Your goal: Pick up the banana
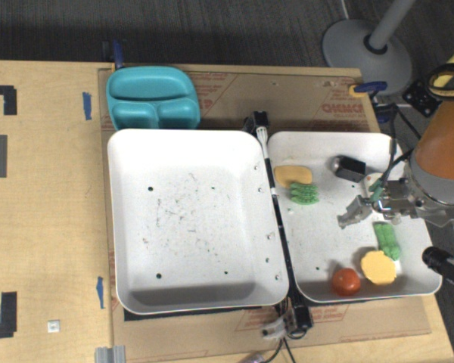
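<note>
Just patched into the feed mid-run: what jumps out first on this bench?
The big left bin dominates the middle, with a teal divided tray behind it. The right bin holds the clutter: a yellowish piece and green piece near its left wall, a red tomato-like ball and yellow item at the front. The gripper hovers low over that bin's middle.

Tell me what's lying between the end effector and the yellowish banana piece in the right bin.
In the camera view, bare white bin floor separates the end effector from the yellowish banana piece; a green ridged toy sits beside the banana.
</note>
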`<action>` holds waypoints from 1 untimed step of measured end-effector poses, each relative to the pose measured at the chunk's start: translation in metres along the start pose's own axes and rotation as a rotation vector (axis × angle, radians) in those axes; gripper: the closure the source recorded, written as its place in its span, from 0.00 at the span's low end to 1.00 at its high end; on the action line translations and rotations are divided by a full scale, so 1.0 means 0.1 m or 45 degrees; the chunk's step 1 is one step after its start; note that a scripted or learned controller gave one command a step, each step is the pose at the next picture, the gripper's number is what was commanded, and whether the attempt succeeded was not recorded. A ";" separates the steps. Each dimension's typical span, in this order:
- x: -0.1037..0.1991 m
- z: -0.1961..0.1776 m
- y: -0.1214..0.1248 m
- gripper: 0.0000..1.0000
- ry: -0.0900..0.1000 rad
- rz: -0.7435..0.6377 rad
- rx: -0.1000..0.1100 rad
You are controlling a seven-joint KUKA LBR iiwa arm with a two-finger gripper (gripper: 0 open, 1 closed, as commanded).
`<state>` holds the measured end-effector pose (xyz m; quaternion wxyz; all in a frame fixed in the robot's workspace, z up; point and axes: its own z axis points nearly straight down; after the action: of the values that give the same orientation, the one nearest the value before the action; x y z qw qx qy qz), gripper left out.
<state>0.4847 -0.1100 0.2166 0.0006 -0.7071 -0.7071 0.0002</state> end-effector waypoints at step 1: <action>0.15 1.23 -0.06 0.00 0.001 -0.241 0.001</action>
<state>0.4788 -0.0947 0.0933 0.0010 -0.6371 -0.7708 0.0001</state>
